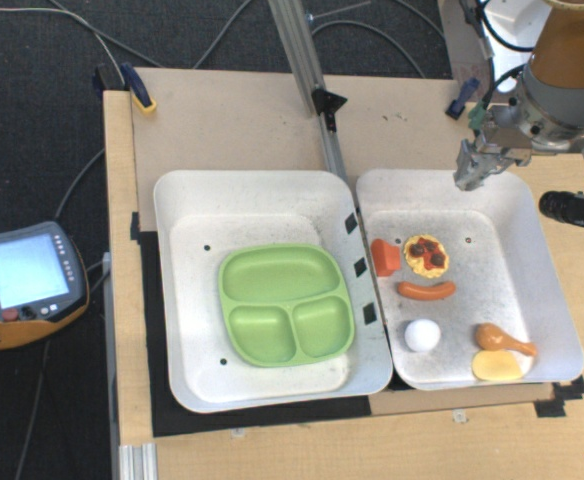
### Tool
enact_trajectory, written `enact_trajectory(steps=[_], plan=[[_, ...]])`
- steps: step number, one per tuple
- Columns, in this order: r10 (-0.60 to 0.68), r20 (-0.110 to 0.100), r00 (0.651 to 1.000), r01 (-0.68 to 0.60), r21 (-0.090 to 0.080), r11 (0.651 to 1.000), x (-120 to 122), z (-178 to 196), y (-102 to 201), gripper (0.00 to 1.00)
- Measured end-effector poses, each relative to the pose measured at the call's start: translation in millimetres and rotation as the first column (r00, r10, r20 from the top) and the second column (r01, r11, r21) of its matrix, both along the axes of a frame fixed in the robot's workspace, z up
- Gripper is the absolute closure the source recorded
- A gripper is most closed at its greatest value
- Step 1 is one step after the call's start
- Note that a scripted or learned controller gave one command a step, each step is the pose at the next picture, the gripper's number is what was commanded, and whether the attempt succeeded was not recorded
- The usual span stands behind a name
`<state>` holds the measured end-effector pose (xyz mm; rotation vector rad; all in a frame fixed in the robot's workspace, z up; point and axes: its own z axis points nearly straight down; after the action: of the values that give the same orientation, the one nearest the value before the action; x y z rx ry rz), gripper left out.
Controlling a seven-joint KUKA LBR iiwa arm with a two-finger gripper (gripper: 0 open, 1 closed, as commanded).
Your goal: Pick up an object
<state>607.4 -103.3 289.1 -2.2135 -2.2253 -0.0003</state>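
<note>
Orange sausage (427,290) lies well below-left of claw (469,178); claw's state unclear.

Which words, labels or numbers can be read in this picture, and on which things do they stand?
None can be read.
The handheld pendant left of the bench: its screen is a pale glare and its buttons are too small to read.
The green divided plate, the toy foods and the bins carry no print.

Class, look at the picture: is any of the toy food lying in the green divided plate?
No. The green divided plate sits alone in the left bin, while the toy food lies in the right bin.
</note>
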Motion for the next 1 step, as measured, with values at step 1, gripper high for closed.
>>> enact_trajectory(steps=[1], plan=[[-0.001, -0.002, 1.000, 0.001, 0.001, 1.000, -21.8, -18.9, 45.1, 1.00]])
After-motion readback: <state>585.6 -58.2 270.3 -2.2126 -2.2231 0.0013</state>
